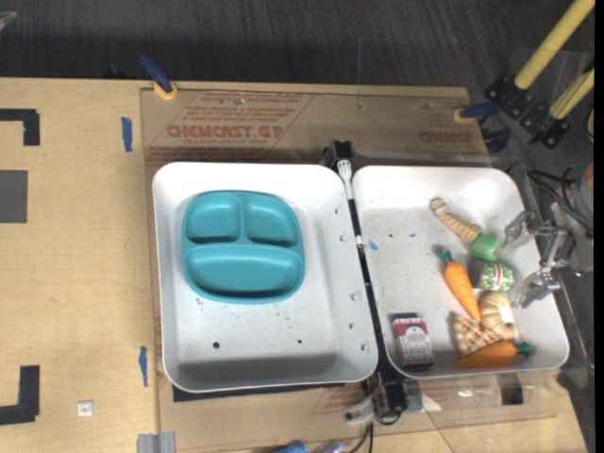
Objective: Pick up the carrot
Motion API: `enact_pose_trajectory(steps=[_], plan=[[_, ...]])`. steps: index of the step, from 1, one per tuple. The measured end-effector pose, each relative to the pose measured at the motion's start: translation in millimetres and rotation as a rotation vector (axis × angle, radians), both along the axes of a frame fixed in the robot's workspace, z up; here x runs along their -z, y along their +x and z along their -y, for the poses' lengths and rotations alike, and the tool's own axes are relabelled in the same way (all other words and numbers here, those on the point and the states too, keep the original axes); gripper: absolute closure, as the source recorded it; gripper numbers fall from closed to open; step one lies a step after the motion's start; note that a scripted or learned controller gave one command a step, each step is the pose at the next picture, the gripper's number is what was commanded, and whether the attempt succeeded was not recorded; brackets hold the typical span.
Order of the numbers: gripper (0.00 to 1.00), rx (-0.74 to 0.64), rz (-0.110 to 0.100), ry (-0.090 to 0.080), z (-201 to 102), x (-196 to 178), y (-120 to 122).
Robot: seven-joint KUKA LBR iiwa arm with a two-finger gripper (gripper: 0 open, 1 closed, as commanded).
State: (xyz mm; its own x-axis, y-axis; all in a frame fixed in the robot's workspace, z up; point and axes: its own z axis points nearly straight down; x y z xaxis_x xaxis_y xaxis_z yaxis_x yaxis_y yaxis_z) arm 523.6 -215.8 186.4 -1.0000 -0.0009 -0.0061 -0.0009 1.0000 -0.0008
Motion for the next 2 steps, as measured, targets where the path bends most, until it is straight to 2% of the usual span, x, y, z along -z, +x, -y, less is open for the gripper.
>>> enact_pose_trajectory(steps=[1,2], plan=[[0.00,-0.062,0.028,-0.010,-33,67,-22],[0.00,0.263,0.012,0.005,-123,96,29]])
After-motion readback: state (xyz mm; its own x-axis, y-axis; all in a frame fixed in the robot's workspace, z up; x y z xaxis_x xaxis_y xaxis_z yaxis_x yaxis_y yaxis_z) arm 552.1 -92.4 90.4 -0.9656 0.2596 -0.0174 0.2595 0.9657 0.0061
